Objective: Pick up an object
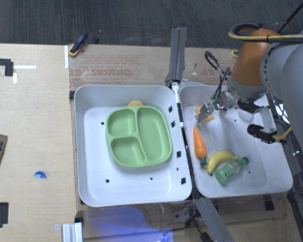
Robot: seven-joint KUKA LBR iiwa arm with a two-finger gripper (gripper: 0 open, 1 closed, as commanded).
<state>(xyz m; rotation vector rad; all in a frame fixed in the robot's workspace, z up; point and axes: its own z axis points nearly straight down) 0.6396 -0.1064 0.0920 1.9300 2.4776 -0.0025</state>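
The counter point(30, 135) carries two white bins. In the right bin point(272, 185), the orange carrot point(199, 142) lies at 9 o'clock, long axis running 12 to 6, green tip at 6. The end effector point(206, 112) hovers just past its 12 o'clock end, its state impossible to tell.

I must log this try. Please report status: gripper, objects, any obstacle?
Gripper low in right bin, near its back left corner. Carrot, banana, green bottle lie loose nearer the front. Nothing between them.
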